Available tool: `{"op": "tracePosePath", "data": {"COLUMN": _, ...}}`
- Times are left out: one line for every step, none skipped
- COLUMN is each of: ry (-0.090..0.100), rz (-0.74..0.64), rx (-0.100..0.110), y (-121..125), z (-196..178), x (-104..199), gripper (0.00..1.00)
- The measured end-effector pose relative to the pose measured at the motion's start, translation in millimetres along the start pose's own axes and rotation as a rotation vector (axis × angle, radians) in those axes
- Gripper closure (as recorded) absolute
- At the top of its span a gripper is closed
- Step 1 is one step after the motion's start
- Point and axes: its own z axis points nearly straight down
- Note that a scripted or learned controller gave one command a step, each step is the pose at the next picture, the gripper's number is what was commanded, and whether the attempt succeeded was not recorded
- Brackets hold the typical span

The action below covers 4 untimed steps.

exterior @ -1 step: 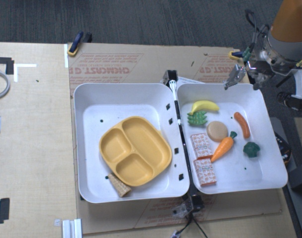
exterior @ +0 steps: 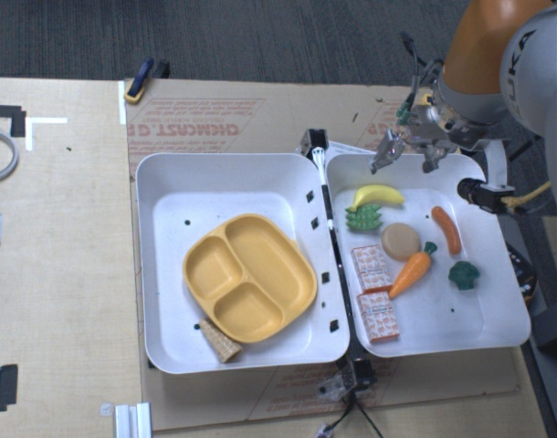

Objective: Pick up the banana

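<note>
**Fingers spread above the right bin, banana lying free**

Nearest the camera, at the bottom edge, a black clamp (exterior: pixel 352 377) sits where the two bins meet. Up at 2 o'clock the gripper (exterior: pixel 409 152) hangs over the far rim of the right bin (exterior: pixel 498 322); its two fingers (exterior: pixel 384 153) stand apart with nothing between them, and they touch no object.

Directly at 6 o'clock from the fingers, and near them, lies the banana (exterior: pixel 378 194): yellow, curved like an arch, its ends pointing toward the camera. It rests on the bin floor, touching a green leafy toy (exterior: pixel 363 216) at its 7 o'clock. Farther toward 6 o'clock come a tan round piece (exterior: pixel 401 241), a carrot (exterior: pixel 411 272) with a green top, and two red-and-white packets (exterior: pixel 373 290) (their print is too small to read). A red sausage (exterior: pixel 446 229) and a broccoli piece (exterior: pixel 463 275) lie at 4 o'clock from the banana, well apart from it.

In the left bin (exterior: pixel 169 336) a yellow divided plate (exterior: pixel 250 277) has a brown block (exterior: pixel 220 341) at its 7 o'clock edge.

Cardboard (exterior: pixel 196 121) on the desk (exterior: pixel 59 272) carries red mirrored lettering that I cannot read with confidence. The arm's grey shell (exterior: pixel 539 57) shows part of the letters "KUKA".
</note>
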Motion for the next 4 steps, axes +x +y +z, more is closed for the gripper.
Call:
{"op": "tracePosePath", "data": {"ry": 0.0, "rz": 0.086, "rx": 0.001, "y": 1, "z": 90, "x": -10, "gripper": 0.0}}
{"op": "tracePosePath", "data": {"ry": -0.001, "rz": -0.038, "rx": -0.01, "y": -31, "z": 111, "x": -7, "gripper": 0.0}}
{"op": "tracePosePath", "data": {"ry": 0.0, "rz": 0.019, "rx": -0.002, "y": -95, "z": 11, "x": -1, "gripper": 0.0}}
{"op": "tracePosePath", "data": {"ry": 0.0, "rz": 0.235, "rx": 0.0, "y": -48, "z": 11, "x": 4, "gripper": 0.0}}
